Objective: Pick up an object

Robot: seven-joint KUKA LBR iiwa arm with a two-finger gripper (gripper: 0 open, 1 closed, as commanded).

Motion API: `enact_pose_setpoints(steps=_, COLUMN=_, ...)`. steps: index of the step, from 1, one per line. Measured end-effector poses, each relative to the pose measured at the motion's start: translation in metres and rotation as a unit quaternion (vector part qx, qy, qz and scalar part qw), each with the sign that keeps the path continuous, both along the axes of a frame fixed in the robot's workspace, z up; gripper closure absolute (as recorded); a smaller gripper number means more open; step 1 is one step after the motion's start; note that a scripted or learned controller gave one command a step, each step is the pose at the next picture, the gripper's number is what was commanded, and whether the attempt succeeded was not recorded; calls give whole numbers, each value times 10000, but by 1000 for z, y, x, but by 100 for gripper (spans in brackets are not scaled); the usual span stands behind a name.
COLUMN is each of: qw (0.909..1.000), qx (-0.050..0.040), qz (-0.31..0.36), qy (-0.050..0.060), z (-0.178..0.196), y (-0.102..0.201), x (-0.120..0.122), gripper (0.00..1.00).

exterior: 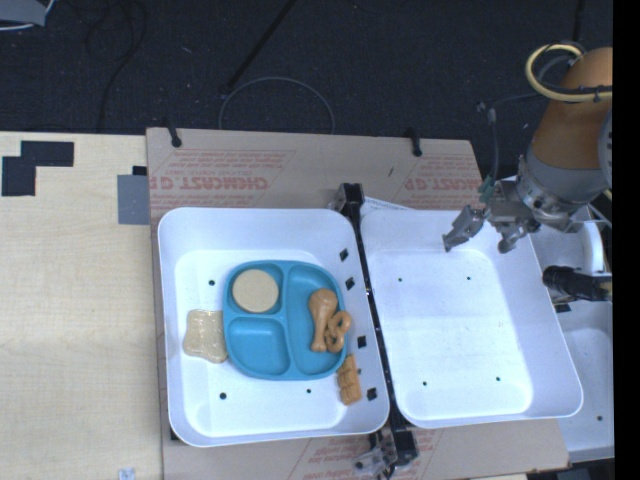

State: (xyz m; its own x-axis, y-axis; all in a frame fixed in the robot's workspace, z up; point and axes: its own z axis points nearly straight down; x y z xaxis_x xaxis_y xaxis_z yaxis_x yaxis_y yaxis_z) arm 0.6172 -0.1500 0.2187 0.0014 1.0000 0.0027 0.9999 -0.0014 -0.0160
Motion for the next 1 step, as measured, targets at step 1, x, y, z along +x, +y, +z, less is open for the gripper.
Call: enact_pose_setpoints(steps=1, qw=10000, qx=-9, qz=9, qy=-66, z=8, y=0, x=3, gripper=0)
